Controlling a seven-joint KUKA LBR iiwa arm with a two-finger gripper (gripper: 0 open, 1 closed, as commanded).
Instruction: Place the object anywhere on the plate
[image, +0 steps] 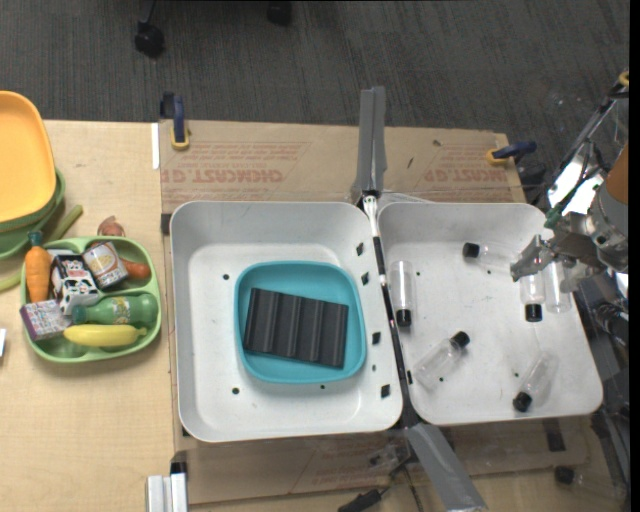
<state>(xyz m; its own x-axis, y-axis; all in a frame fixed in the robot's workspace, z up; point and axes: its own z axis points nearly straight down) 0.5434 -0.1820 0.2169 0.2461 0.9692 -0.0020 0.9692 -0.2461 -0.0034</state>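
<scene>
Two white bins sit side by side on the worktop (100, 420). The left bin (200, 400) holds one teal plate (250, 300), and on that plate lies one dark ribbed slab (297, 325). The right bin (480, 400) has clear vials with black caps scattered around; I count five: one (401, 292) along the left wall, one (478, 253) near the top, one (442, 357) low in the middle, one (531, 381) down at the lower right, and one (534, 292) right under the claw (548, 262) at the right wall. Those vials are see-through, so their outlines are honestly hard to pick out against the white. The arm is mostly cut off by the right edge, and I can't tell if the claw is wide or pinched, or whether it's got that vial at all. Off to the left there's a green divided tray (150, 335) with toy food: a carrot, a banana, a can, a couple of small packs. A stack of yellow and green dishes (20, 150) is cropped at the left edge. Two clamps pin the cardboard sheet at the back.
</scene>
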